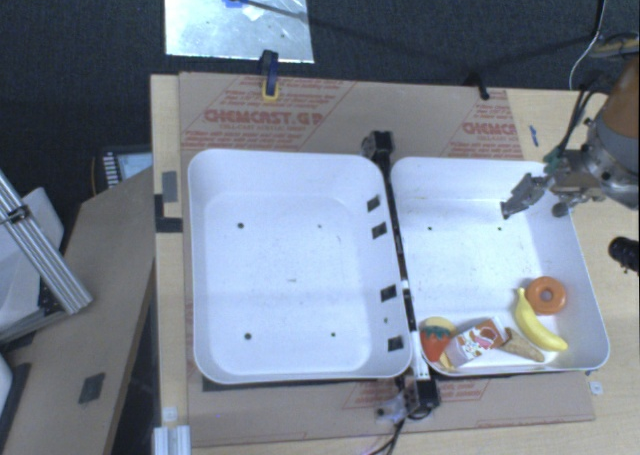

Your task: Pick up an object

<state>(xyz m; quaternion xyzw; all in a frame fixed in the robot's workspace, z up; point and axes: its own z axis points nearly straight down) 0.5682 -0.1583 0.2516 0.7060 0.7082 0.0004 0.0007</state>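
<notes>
White right bin (440, 243) — banana (538, 324), donut (546, 294), tomato (436, 339)

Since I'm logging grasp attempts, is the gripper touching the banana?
Apart. The camera view shows the gripper over the right bin's upper part, with bare white floor between it and the banana near the lower edge.

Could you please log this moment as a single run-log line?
gripper: above right white bin, upper part, holding nothing | yellow banana, orange round toy: bin's near right corner | pick: not yet done
</notes>
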